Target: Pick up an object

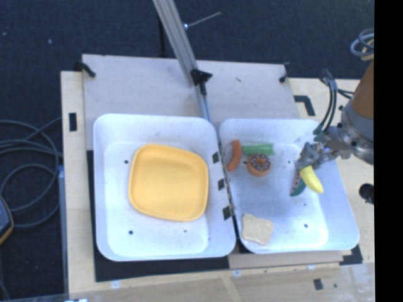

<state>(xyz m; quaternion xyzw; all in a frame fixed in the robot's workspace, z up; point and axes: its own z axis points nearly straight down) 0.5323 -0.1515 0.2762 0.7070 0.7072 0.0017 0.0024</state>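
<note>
A single fixed camera looks down at a slant from above the worktop (145,83), far enough back to take in both white bins: the left bin (107,137) and the right bin (334,231). The arm (364,106) enters from the right.

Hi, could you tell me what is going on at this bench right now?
A robot arm reaches in from the right, its pincer low over the right bin, just above a yellow banana and a watermelon slice. A hot dog, donut and bread slice lie nearby. The left bin holds a yellow plate.
</note>
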